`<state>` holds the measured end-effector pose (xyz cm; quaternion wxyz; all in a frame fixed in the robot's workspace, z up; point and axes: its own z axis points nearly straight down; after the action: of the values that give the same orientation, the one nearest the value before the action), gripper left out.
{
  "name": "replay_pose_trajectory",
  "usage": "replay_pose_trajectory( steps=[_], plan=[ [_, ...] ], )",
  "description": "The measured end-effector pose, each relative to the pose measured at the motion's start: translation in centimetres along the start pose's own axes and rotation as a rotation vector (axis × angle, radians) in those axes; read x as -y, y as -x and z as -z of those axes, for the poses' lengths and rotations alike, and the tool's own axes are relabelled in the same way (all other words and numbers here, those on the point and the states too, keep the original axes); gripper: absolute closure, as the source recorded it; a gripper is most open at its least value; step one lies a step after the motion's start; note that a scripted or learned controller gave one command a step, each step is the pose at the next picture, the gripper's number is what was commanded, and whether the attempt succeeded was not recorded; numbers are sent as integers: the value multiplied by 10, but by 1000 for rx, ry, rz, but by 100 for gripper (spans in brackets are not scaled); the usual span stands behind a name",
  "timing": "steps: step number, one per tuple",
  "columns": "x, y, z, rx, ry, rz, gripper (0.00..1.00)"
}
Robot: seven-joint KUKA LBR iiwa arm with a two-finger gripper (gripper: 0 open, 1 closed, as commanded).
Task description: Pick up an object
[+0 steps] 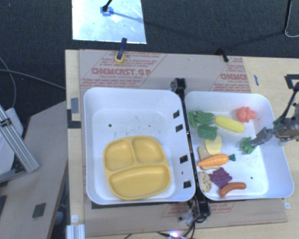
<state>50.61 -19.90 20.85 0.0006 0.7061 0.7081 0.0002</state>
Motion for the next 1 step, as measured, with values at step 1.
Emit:
replay_pose_trajectory(
  steps=[1],
  plan=[
    [21,-69,-87,-6,-8,6,0]
  ],
)
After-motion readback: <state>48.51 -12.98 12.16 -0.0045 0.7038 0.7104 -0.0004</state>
